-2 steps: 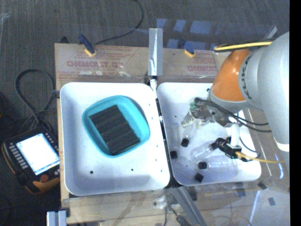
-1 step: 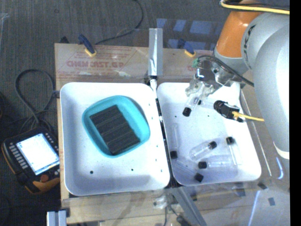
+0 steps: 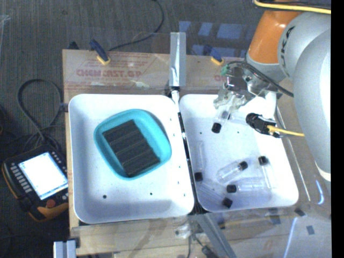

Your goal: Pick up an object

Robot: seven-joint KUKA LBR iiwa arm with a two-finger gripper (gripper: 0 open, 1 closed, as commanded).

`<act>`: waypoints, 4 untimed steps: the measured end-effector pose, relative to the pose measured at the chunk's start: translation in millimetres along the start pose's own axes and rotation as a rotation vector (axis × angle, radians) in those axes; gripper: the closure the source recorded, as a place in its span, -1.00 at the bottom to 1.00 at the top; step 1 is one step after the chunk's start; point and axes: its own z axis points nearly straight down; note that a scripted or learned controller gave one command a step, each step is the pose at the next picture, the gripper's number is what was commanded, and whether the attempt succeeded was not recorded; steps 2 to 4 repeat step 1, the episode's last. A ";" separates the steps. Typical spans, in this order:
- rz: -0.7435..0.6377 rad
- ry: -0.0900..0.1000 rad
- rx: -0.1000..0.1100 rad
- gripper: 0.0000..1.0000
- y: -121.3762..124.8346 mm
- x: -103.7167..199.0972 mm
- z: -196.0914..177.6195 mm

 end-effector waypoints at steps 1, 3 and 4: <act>-0.002 -0.005 0.002 1.00 -0.2 0.2 -8.4; -0.002 -0.005 0.002 1.00 -0.2 0.2 -8.4; -0.002 -0.005 0.002 1.00 -0.2 0.2 -8.4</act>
